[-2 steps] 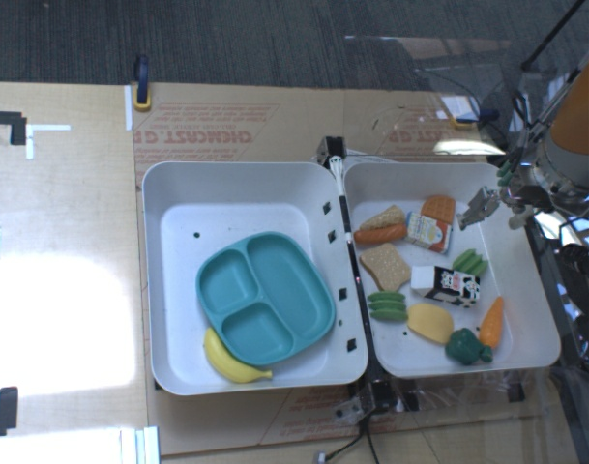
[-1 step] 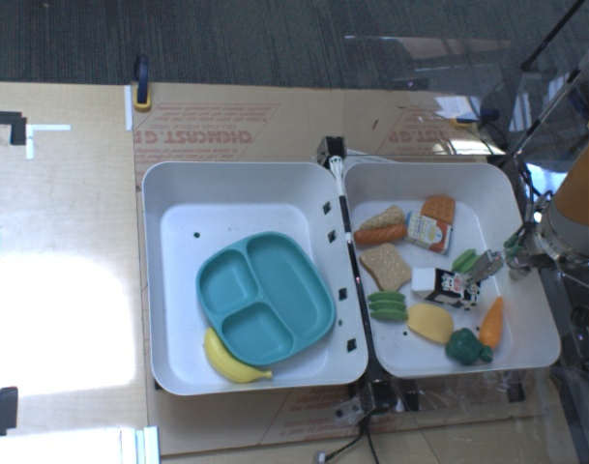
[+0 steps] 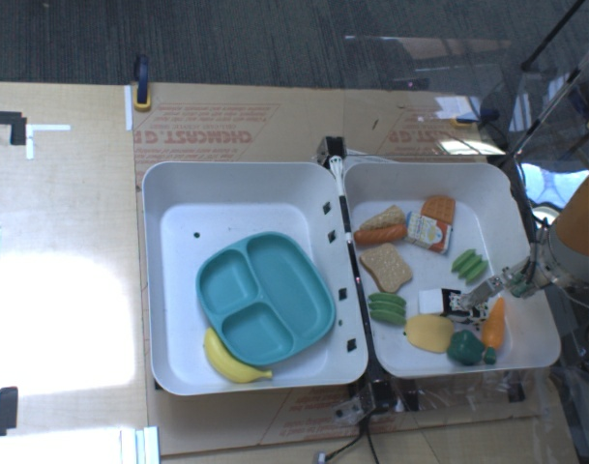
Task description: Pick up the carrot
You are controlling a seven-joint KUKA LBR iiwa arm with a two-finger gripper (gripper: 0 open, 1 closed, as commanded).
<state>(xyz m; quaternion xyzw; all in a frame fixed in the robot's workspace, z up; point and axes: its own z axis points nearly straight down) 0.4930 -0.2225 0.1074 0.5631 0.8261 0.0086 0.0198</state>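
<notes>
At lower right, the gripper (image 3: 468, 303) hovers just left of the carrot (image 3: 494, 323); its closure is impossible to tell. Descending there risks nudging the broccoli (image 3: 465, 347) instead.

So the gripper (image 3: 468, 304) sits low in the right bin (image 3: 502, 187), with the carrot (image 3: 493, 323) just to its right and the broccoli (image 3: 465, 347) right below it. The lemon (image 3: 428, 333) is down-left of it, the bread slice (image 3: 386, 267) further up-left, and the carton (image 3: 431, 224) well above. Way off left, the other bin (image 3: 168, 201) holds a divided tray (image 3: 265, 296) with a banana (image 3: 231, 359) tucked against its lower edge.
</notes>
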